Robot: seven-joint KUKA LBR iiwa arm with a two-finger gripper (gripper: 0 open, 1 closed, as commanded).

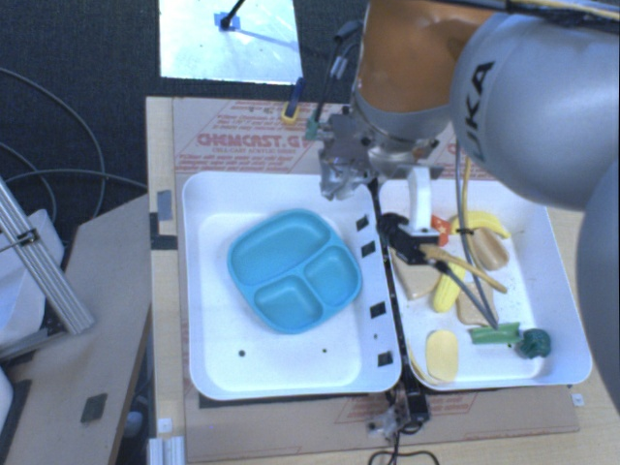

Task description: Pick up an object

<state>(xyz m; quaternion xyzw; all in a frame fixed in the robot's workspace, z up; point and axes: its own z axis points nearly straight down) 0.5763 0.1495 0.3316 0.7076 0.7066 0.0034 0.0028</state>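
A dark carpeted floor surrounds a bench topped with brown printed cardboard (242, 139), on which two shallow glossy white bins sit side by side. Nearest the camera, in the right bin (572, 356), lies a pale yellow oval piece (443, 354), and beside it a green toy (513, 337) with a rounded dark head and a flat handle. Farther in, a small yellow banana shape (445, 292) and a tan flat piece (489, 250) lie among thin yellowish sticks, with a second yellow curved piece (484, 225) and a bit of orange (441, 225) beyond them, all below and to the right of the gripper. The left bin (208, 356) holds a smooth blue plastic tray (294, 269) with three compartments and rounded corners, lying below and left of the gripper. The gripper (341, 177), grey metal under an orange band, hangs over the far end of the divide between the bins; I cannot tell how its jaws stand.
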